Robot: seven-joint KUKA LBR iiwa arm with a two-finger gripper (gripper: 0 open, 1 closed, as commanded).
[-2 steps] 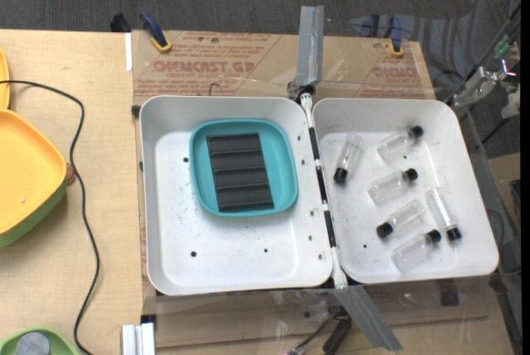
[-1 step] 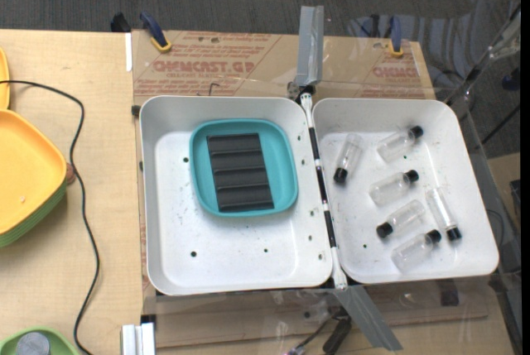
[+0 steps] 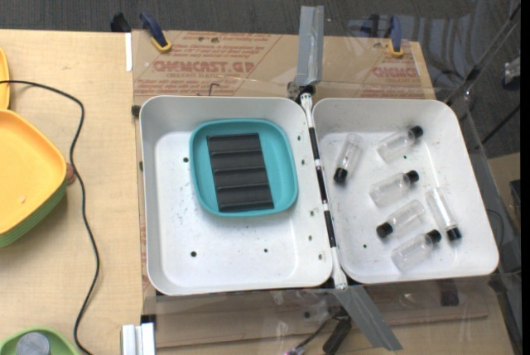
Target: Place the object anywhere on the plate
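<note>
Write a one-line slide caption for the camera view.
Teal plate holding a black ridged block in the left bin; six clear black-capped vials scattered in the right bin.

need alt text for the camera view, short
Two white bins sit side by side on a bench: the left bin holds a teal plate with a dark ribbed block on it, and the right bin holds six clear black-capped vials lying scattered.
</note>
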